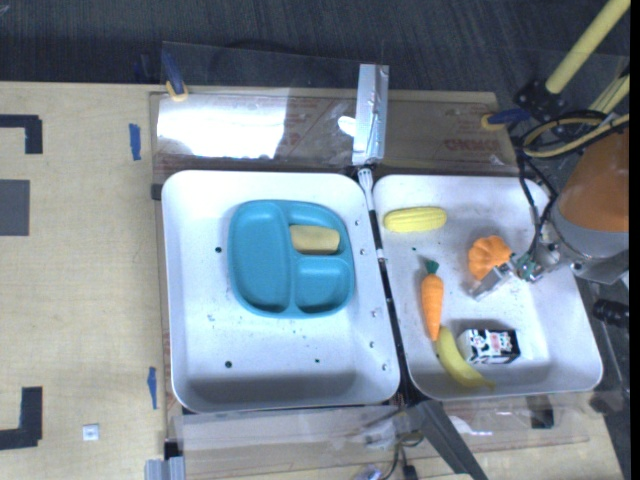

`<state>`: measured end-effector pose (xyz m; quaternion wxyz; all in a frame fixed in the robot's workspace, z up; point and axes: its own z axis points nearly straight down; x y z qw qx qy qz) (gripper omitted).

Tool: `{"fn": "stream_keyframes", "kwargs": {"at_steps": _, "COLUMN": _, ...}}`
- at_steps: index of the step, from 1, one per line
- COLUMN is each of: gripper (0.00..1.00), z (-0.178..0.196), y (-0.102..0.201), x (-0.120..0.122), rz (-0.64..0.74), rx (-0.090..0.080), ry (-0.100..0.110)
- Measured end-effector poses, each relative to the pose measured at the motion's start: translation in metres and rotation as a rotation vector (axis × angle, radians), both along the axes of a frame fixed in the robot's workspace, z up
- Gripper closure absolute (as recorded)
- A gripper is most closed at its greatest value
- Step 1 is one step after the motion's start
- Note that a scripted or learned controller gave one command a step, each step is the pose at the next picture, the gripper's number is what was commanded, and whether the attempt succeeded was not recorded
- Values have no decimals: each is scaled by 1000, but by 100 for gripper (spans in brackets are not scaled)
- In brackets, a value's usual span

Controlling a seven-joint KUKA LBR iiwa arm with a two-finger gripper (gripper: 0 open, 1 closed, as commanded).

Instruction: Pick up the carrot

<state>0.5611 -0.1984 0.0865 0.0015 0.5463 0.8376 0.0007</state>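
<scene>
The carrot (431, 305), orange with a green top, lies lengthwise in the left part of the right bin (560, 313), its top pointing away from me. My gripper (497, 280) reaches in from the right and hangs low over the bin's middle, about a hand's width right of the carrot and just below an orange pumpkin-like toy (487, 253). Nothing of the carrot is at the gripper.
A yellow corn cob (415, 219) lies at the back of the right bin. A banana (458, 360) and a black-and-white carton (491, 344) sit near the carrot's tip. The left bin (190, 298) bears a blue divided plate (270, 268) with a tan food piece (315, 239).
</scene>
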Motion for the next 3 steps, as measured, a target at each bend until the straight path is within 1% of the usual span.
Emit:
{"fn": "stream_keyframes", "kwargs": {"at_steps": 1, "gripper": 0, "z": 0, "y": 46, "x": 57, "rz": -117, "rx": 1, "ry": -3}}
{"fn": "stream_keyframes", "kwargs": {"at_steps": 2, "gripper": 0, "z": -1, "y": 75, "x": 81, "rz": -183, "rx": 1, "ry": -3}}
{"fn": "stream_keyframes", "kwargs": {"at_steps": 3, "gripper": 0, "z": 23, "y": 37, "x": 5, "rz": -352, "rx": 0, "ry": 4}}
